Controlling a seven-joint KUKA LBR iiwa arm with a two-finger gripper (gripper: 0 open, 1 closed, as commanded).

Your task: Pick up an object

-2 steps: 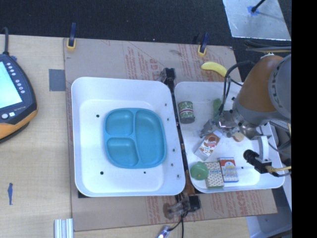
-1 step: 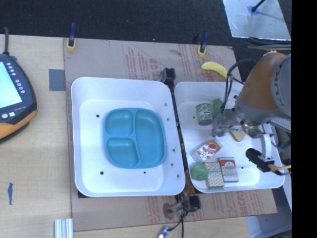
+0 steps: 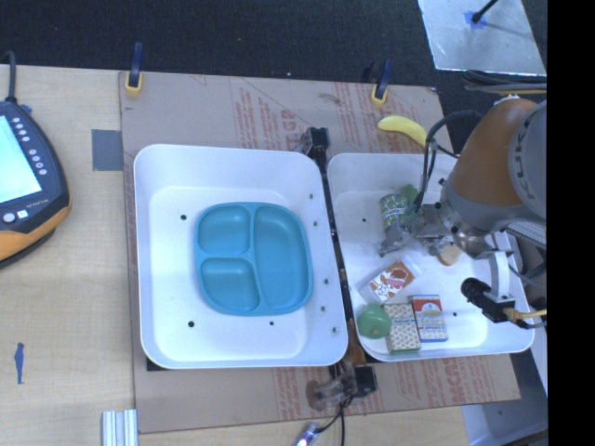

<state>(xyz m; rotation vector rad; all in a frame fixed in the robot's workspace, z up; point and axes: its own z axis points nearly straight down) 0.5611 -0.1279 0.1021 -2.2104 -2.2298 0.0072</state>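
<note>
My gripper (image 3: 402, 232) hangs low over the upper middle of the right bin (image 3: 346, 179), reaching in from the right. It is right beside a green can-like object (image 3: 397, 204), close to or touching its lower side. Just below the gripper lies a white and orange packet (image 3: 390, 282). A green ball (image 3: 374, 321), a grey-green box (image 3: 403, 329) and a red and white box (image 3: 428, 319) sit along the bin's front edge. A small tan thing (image 3: 450, 255) peeks out under the wrist.
The left bin (image 3: 153, 249) holds a blue divided plate (image 3: 253, 257). A yellow banana (image 3: 402, 128) lies on the cardboard behind the right bin. A handheld control pendant (image 3: 23, 189) rests at the far left of the bench.
</note>
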